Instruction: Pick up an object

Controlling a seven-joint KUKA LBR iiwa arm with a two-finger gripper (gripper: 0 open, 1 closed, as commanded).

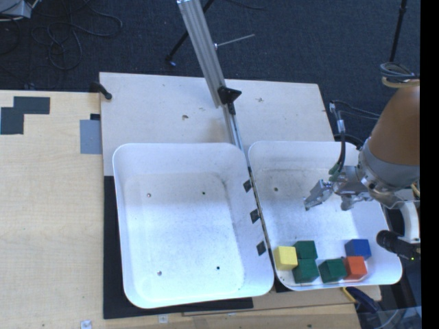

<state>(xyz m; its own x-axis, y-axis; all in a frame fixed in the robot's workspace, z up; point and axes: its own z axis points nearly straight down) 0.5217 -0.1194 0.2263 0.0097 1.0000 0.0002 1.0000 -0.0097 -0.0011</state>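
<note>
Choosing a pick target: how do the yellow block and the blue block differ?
The yellow block sits at the cluster's left end, near the bin divider; the blue block sits at its right end, near the bin's outer rim. Yellow touches a green block; blue sits just behind an orange block. Both look like similar-sized cubes in the right bin.

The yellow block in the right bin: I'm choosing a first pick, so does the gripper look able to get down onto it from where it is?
Probably yes. The yellow block sits at the cluster's left end, nothing on top, its left side free; a green block crowds its right.
</note>
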